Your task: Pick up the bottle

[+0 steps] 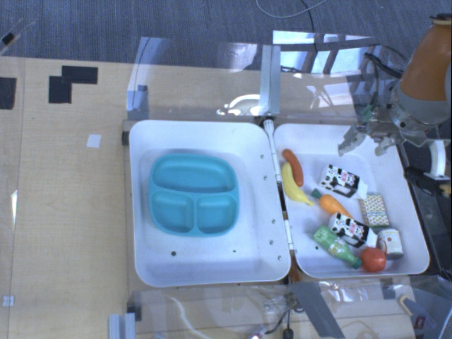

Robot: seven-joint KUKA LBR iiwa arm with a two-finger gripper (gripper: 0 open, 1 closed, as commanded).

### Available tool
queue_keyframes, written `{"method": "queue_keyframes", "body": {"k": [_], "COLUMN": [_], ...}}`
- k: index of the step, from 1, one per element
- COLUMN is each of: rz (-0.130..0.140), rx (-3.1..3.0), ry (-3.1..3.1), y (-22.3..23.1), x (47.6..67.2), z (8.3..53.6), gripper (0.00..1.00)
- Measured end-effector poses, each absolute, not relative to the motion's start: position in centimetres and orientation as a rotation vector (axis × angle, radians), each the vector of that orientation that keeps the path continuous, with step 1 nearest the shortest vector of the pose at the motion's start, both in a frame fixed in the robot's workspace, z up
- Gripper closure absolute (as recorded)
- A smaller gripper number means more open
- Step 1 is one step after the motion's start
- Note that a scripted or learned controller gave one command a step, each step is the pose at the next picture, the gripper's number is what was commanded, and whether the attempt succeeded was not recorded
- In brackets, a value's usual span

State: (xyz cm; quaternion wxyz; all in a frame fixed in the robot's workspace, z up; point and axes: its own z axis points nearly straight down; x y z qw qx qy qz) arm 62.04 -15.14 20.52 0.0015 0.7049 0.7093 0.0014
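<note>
The tool (pixel 367 141) hangs with its fingers spread and nothing between them over the right bin's (pixel 417 260) far edge. The bottle (pixel 336 246) lies near the bin's front, toward the camera from the tool, its long axis slanting from upper left to lower right.

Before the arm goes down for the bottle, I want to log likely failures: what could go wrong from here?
1. The green bottle lies flat, wedged against a cow-print carton and a tomato, so the fingers may catch a neighbour instead.
2. It sits by the right bin's near rim, which could block a finger.
3. The gripper hovers at the bin's far side, and its path crosses another carton and a carrot.
</note>
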Motion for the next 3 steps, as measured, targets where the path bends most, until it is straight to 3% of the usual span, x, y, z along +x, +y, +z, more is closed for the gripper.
{"method": "queue_keyframes", "body": {"k": [1, 2, 3], "rz": [0.007, 0.011, 0.011], "rx": [1.943, 1.661, 1.279], "ry": [2.461, 2.651, 2.848], "y": [-13.0, -9.2, -9.5], "x": [62.6, 60.2, 57.0], "z": [9.7, 9.1, 9.2], "gripper": [0.00, 0.00, 0.00]}}
